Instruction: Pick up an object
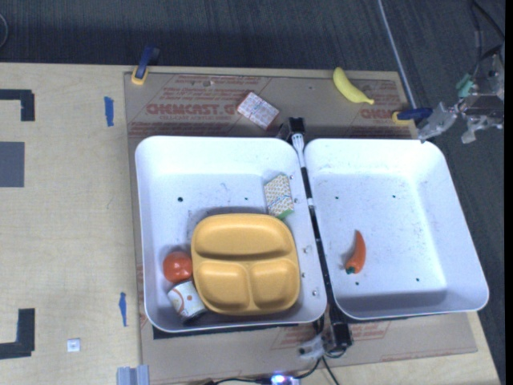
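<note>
My gripper (473,103) sits at the upper right, beyond the far right corner of the right white bin (449,295); whether my fingers are apart or together cannot be told. Inside that bin lies a small orange carrot-shaped toy (356,252), left of centre. The left white bin (152,183), touching it, holds a yellow three-compartment plastic tray (244,261), a red ball (177,265), a white cup (185,299) and a patterned packet (279,195). A yellow banana (351,87) lies beyond both bins.
</note>
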`<state>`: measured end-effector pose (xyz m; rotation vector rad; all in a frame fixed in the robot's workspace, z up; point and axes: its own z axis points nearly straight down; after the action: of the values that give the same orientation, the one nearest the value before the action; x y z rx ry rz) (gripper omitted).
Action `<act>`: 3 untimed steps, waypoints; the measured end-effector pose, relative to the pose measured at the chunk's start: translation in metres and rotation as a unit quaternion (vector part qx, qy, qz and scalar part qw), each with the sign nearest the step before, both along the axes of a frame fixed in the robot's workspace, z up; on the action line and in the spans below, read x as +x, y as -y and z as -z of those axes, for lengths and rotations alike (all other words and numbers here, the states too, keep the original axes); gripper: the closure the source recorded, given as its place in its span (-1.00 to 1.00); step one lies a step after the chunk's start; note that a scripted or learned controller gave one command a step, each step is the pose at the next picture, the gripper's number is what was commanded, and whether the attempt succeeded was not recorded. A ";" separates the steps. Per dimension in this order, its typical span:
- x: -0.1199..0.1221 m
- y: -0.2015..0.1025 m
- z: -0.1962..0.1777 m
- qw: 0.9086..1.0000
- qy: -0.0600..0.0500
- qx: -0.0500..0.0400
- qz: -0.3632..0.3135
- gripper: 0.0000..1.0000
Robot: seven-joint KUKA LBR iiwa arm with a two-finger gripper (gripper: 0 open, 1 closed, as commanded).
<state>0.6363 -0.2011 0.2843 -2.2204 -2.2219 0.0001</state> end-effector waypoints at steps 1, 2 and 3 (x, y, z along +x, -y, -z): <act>-0.032 -0.067 0.096 1.000 0.000 0.000 0.000 -1.00; -0.056 -0.107 0.198 1.000 0.002 0.000 0.000 -1.00; -0.129 -0.102 0.198 1.000 0.001 0.000 0.001 -1.00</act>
<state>0.5074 -0.0991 0.0860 -2.2243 -2.2215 -0.0021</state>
